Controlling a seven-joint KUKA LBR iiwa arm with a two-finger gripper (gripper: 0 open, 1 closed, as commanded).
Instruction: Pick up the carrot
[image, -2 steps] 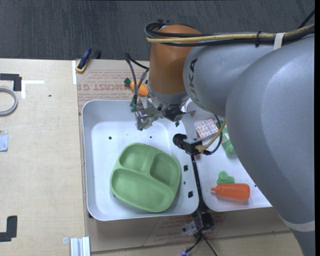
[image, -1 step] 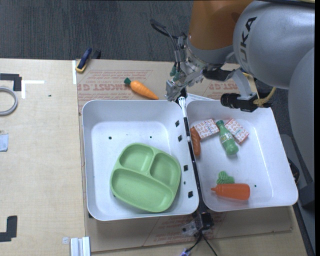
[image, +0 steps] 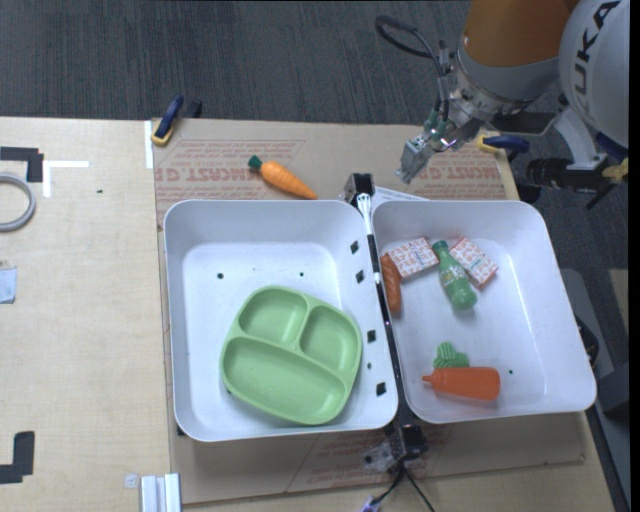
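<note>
Hovering above the right bin (image: 560, 300) with jaw state impossible to tell, the gripper (image: 418, 158) could be misdirected toward the carrot (image: 283, 177) lying outside it.

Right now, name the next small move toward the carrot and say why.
Probably swing the end effector left across the cardboard toward the carrot. The carrot lies on the cardboard above the left bin, outside both bins, while the end effector hangs above the right bin's top edge.

Single fixed overhead camera, angled obliquely down on two shallow white plastic bins (image: 372, 215) at frame centre; grey arm (image: 590, 50) enters upper right.
</note>
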